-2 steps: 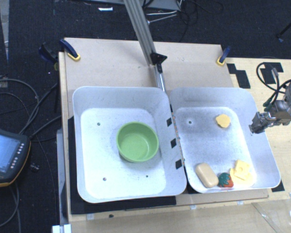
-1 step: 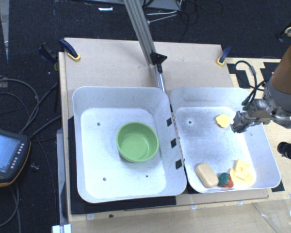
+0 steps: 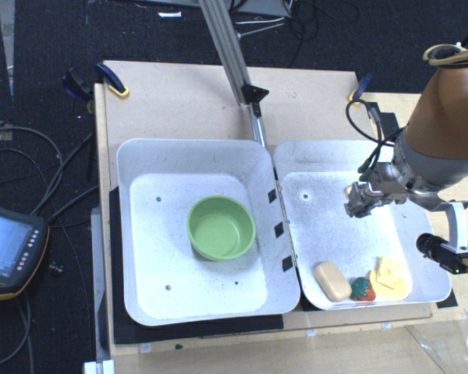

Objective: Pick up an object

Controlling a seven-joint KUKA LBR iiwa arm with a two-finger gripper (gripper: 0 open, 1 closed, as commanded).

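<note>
Gripper (image 3: 360, 201) hovering over right bin (image 3: 312, 162), mid-floor; can't tell whether clenched or released, nothing visibly held. Candidates all below gripper in frame, toward near rim of that bin: tan soap-like lump (image 3: 332, 280) slightly left, long axis slanted; small red-green toy (image 3: 363, 289) almost straight down; yellow piece (image 3: 391, 276) down-right. All well apart from gripper. Green bowl (image 3: 221, 227) far left, in other bin.

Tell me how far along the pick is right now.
Nothing looks picked yet. The green bowl sits in the left bin; the tan piece, the red and green piece and the yellow piece lie in the right bin. The gripper is over the right bin. Grasp and lift remain.
</note>
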